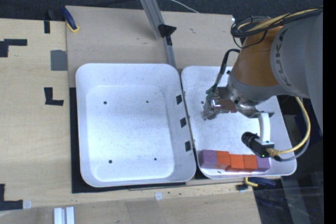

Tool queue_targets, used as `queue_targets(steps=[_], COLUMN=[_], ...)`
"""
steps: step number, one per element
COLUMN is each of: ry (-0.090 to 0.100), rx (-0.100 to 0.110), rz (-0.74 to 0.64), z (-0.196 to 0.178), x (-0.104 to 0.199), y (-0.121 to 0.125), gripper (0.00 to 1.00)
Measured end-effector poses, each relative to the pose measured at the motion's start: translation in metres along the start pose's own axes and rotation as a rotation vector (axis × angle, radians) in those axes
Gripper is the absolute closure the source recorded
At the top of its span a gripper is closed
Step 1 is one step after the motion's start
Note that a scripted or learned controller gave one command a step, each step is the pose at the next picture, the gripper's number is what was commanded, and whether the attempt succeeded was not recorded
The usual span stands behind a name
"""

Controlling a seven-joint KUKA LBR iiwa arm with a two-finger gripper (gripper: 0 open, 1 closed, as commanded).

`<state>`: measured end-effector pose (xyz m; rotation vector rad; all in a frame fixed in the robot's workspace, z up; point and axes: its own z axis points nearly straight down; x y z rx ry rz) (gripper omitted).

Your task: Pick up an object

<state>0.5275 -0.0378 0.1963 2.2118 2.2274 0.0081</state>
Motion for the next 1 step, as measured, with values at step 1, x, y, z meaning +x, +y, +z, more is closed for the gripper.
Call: queue_targets(steps=[1], ry=[0.001], rx=[0.009], rz=[-0.002], z=[0.0049], x=[0.0708], y=[-0.0159], gripper=[1.00])
